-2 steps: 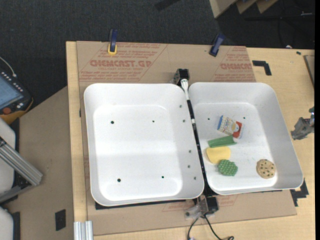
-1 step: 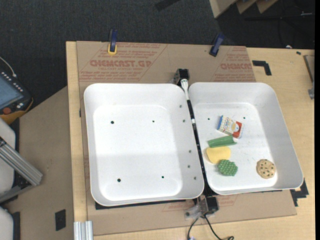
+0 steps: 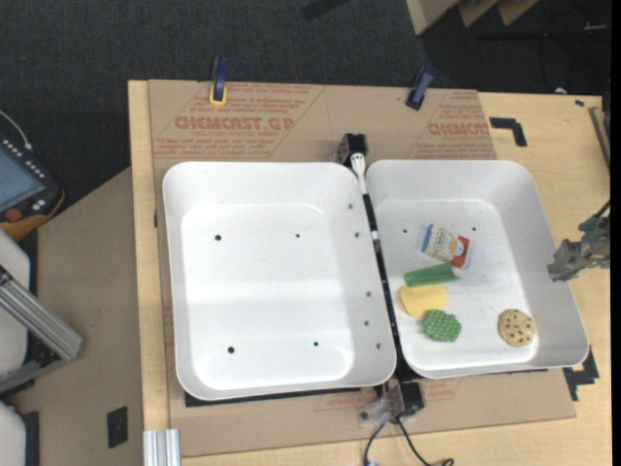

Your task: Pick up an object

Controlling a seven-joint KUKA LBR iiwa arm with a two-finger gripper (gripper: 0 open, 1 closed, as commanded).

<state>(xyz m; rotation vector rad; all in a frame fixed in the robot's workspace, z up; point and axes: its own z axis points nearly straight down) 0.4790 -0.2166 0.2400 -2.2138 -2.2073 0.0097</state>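
Right at the edge of the scene, the hand [image 3: 572, 257] hangs just beside the right bin's [image 3: 543, 212] outer rim; I cannot tell how it is set, and nothing shows in it. Both white bins sit on a tabletop [image 3: 320, 115] covered in printed cardboard, dark carpet beyond. Inside the right bin lie a small carton [image 3: 446, 246], a green stick [image 3: 429, 275] with its long axis running left-right and slightly tilted, a yellow piece [image 3: 425, 300], a green knobbly ball [image 3: 441, 327] and a cookie [image 3: 515, 327]. The left bin [image 3: 175, 260] is beside it.
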